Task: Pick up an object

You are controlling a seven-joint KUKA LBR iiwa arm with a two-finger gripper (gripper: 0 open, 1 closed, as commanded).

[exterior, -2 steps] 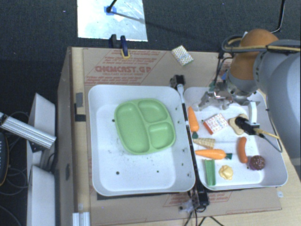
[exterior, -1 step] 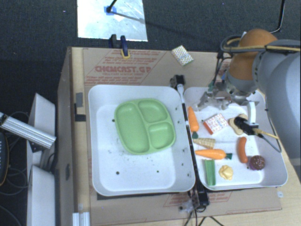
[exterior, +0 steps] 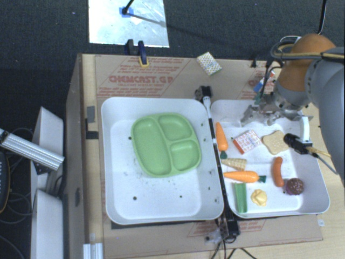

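the arm [exterior: 318,69] reaches in from the right, grey with its orange band, and the gripper [exterior: 264,112] hovers over the back of the right bin [exterior: 318,198]. whether the fingers are apart or together, i cannot tell from this angle; nothing shows between them.

below it the right bin is crowded. a small red-and-white patterned box [exterior: 247,141] lies just in front of the gripper, a toast-shaped piece [exterior: 274,142] beside it to the right. an orange carrot [exterior: 221,136] lies along the left wall, a second carrot [exterior: 242,176] lies crosswise further forward, with a pale corn piece [exterior: 233,163] between them. a green stick [exterior: 240,196] and a yellow lump [exterior: 259,197] sit at the front edge, a reddish sausage [exterior: 277,171] and a dark round piece [exterior: 294,186] towards the right.

over in the left bin [exterior: 118,198], a green divided plate [exterior: 166,144] lies flat. on the tabletop behind, a small patterned block [exterior: 208,63] sits alone.
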